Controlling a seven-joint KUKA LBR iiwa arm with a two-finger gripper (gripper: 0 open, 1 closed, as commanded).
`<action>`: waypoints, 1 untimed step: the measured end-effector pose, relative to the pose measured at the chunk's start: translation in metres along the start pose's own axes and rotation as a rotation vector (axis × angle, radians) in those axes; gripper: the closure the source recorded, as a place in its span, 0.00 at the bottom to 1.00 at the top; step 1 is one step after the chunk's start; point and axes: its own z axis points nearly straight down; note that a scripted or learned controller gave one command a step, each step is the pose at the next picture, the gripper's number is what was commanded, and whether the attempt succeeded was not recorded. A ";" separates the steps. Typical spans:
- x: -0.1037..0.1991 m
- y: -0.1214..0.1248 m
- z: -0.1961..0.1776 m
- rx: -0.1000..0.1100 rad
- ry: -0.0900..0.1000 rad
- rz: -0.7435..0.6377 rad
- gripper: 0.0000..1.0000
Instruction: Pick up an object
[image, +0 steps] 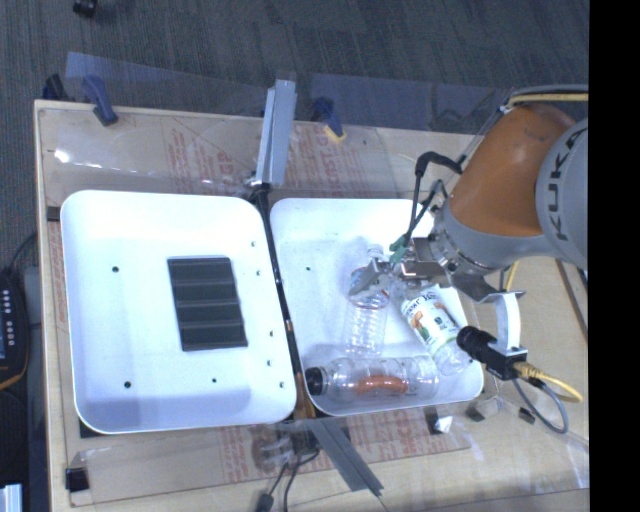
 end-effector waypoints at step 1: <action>-0.058 0.034 0.012 -0.002 -0.001 -0.044 0.00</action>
